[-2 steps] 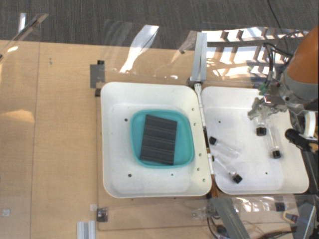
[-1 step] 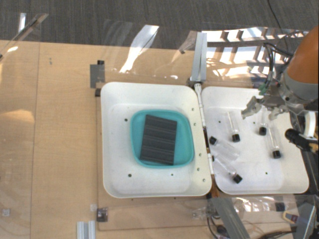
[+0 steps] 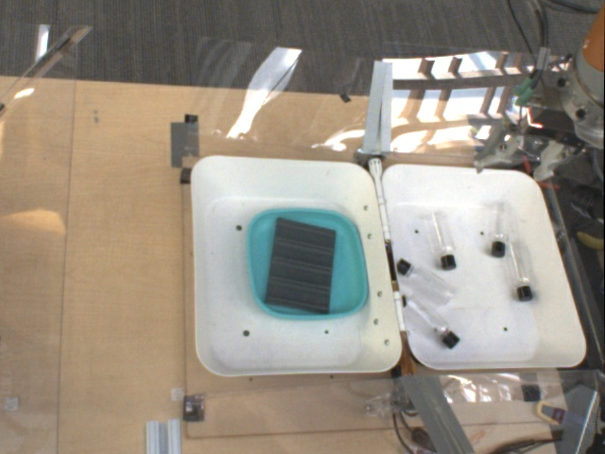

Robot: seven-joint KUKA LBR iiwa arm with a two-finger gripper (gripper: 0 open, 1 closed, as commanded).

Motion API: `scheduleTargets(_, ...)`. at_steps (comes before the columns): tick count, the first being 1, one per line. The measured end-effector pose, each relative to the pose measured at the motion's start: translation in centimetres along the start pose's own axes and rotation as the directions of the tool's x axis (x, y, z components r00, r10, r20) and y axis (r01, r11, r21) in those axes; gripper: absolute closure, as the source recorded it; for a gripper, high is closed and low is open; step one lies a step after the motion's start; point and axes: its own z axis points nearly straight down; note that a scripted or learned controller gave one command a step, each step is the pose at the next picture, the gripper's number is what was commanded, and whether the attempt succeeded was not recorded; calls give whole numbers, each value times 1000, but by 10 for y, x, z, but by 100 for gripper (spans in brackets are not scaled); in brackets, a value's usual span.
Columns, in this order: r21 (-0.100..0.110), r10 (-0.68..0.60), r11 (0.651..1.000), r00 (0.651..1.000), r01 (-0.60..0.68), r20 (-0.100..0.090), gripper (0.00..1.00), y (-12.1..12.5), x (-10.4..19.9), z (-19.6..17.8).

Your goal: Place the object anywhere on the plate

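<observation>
On the teal plate [image 3: 353, 270] inside the left bin [image 3: 217, 253] lies the dark ribbed block [image 3: 302, 266], flat and slightly askew. My claw [image 3: 544, 102] hangs past the right bin's [image 3: 558, 253] far corner; whether it is apart or together I cannot tell. Clear black-capped tubes [image 3: 440, 242] lie scattered in that right bin.

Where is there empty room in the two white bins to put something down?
Left white bin: bare floor rings the teal plate, which the dark grey ridged block mostly covers. Right white bin: clear black-capped tubes crowd the middle; the top-left and bottom-right corners are bare.
</observation>
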Motion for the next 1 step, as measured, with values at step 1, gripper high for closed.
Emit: scheduleTargets(1,1,0,1000,1000,0,0,0,0,0,0)
